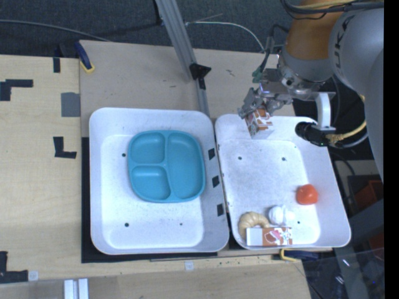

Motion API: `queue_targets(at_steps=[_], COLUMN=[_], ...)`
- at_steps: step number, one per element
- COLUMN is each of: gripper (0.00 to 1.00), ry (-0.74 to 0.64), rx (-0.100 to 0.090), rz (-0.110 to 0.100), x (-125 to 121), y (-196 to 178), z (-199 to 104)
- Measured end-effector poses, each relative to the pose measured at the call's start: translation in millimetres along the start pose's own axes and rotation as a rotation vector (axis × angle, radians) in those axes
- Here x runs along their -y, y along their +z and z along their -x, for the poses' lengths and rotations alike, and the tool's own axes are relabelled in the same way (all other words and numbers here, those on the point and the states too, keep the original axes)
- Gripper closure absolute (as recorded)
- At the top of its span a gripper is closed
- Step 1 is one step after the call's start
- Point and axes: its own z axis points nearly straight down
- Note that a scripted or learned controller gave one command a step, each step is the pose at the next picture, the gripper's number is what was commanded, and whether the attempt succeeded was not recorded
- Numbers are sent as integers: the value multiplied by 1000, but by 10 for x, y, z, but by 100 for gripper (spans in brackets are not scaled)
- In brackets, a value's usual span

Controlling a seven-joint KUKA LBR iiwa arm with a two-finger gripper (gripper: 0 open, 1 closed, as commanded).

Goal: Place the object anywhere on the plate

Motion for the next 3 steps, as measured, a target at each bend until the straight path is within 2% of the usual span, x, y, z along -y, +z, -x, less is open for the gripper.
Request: queue_targets(at_steps=[2,3], gripper=[100,100], ry=[0,-1], rx=[0,0], rz=[-1,-3], x=[-171,2], y=[294,465], z=[-1033,-1618])
